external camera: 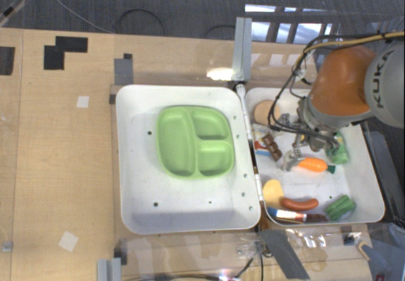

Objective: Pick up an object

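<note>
Leftward, the left bin (136,204) holds a green divided plate (193,141) with bare white floor all round it. Crowded by comparison, the right bin (373,200) has the gripper (299,154) low over its middle, jaws narrowly parted with nothing between, a carrot (312,164) just beside.

The arm (345,83) is cut off by the right edge and covers the upper part of the right bin (373,185). The pincer (302,154) is partly hidden beneath the wrist. A round tan item (262,111) is partly covered by cables. Small items at the bin's lower edge are too small to identify.
</note>
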You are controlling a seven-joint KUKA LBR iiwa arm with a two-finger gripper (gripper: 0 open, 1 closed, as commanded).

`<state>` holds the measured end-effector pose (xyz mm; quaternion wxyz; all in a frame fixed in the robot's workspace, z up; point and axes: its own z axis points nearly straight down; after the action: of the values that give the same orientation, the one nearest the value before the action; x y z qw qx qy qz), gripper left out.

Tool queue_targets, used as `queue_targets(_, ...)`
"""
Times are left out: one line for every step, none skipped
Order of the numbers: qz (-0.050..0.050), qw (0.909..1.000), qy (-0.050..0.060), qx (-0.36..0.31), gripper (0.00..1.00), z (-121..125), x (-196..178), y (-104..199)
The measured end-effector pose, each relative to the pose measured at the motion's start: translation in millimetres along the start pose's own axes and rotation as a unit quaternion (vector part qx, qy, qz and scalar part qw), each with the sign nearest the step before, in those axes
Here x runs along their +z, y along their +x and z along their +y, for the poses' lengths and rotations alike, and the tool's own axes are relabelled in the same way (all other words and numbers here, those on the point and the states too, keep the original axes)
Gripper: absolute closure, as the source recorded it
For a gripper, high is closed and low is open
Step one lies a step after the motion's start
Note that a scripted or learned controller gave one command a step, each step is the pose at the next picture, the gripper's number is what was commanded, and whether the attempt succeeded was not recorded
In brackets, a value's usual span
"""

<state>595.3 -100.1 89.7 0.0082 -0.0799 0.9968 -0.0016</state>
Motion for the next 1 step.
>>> queue_targets(-0.002, 0.9989, 0.003, 0.047, 0.0, -98.2, -62.0, -49.9)
